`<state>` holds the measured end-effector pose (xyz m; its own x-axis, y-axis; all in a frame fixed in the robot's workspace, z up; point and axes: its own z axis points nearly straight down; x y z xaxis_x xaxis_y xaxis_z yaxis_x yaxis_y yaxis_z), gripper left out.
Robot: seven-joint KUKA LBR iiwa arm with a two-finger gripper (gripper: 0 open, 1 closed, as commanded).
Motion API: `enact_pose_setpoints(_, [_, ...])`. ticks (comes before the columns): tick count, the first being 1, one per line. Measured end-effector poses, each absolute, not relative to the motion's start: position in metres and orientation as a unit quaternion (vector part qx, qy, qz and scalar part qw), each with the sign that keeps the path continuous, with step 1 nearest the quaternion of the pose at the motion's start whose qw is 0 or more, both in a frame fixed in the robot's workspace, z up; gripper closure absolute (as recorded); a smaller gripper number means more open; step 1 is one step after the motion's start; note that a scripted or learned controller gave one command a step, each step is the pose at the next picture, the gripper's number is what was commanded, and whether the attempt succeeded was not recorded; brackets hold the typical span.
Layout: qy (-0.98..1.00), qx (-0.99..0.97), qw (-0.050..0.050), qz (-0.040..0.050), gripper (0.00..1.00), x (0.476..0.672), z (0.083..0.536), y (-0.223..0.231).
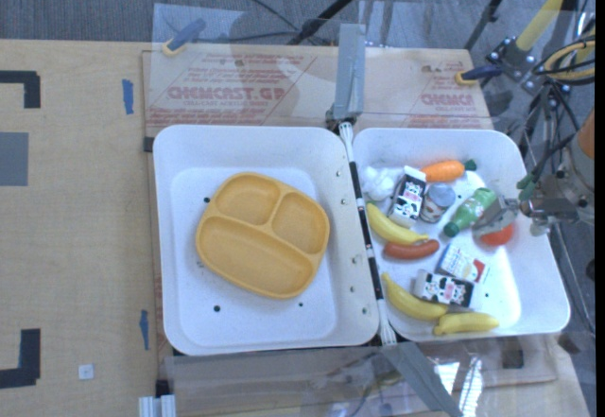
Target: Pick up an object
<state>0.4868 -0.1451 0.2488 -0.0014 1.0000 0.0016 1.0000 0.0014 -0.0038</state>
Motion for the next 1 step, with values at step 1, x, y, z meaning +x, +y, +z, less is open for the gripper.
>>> enact_pose_setpoints(1, [-0.747, -0.665, 0.001, 0.0005, 0.0, 0.4794, 0.1809, -0.1299])
